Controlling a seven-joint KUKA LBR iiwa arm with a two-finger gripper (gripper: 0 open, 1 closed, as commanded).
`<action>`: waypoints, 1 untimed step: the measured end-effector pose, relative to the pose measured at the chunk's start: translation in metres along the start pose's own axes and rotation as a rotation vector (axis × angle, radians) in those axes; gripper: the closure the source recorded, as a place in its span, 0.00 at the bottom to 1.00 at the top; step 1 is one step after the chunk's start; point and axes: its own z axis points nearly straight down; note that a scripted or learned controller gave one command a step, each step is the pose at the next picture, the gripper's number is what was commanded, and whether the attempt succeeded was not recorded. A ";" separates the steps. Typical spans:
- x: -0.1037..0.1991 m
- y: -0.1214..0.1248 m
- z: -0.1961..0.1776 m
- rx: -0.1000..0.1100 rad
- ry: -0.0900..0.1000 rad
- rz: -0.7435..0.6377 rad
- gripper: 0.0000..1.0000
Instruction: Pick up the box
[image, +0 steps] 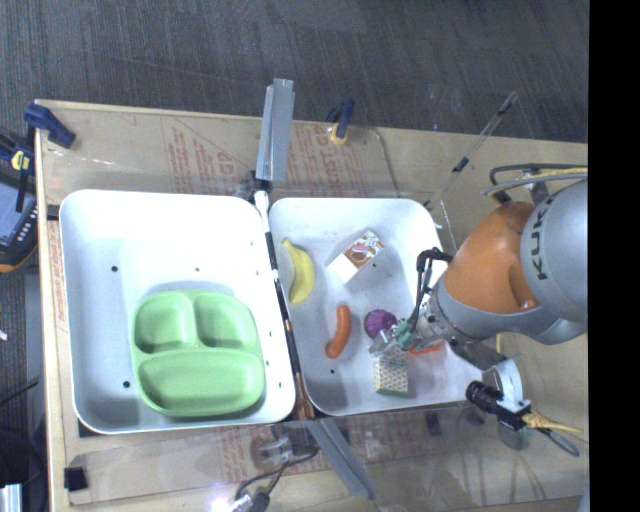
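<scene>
From above, the bench (120, 140) carries two white bins. The left bin (90, 250) holds a green tray (198, 352) with three compartments. In the right bin (400, 215) the box (361, 251) (small, red and white) lies near the far wall, apart from the arm. A banana (298, 270) rests along the bin's left side, a sausage (340, 331) below it, and a purple item (379, 322) just beside the gripper (396, 338). The gripper sits low over a patterned packet (393, 377), well away from the box; its state I cannot tell.
</scene>
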 end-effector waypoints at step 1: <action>0.000 0.000 0.000 0.000 0.000 0.000 0.00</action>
